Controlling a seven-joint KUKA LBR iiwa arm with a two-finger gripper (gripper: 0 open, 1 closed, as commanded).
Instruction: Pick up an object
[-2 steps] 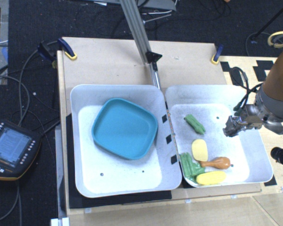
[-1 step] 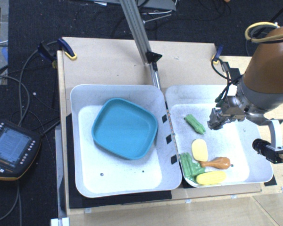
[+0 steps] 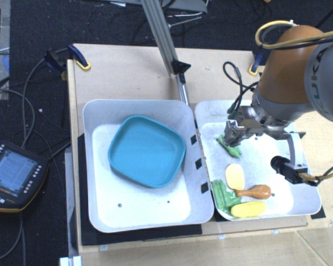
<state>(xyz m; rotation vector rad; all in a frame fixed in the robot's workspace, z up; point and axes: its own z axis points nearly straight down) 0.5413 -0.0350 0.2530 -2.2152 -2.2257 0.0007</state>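
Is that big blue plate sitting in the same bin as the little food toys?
No, the blue plate lies alone in the left bin, while the food toys sit in the right bin.

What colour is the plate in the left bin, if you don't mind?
Light blue; the plate shows plainly in the camera view.

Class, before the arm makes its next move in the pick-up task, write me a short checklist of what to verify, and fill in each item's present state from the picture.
1. Hand over the right bin: ok.
2. Hand at the green item: ok.
3. Green item between the fingers: cannot tell.
4. Other items (yellow piece, brown drumstick-shaped piece) apart from the hand: ok.
5. Blue plate lies in the left bin, away from the arm: ok.
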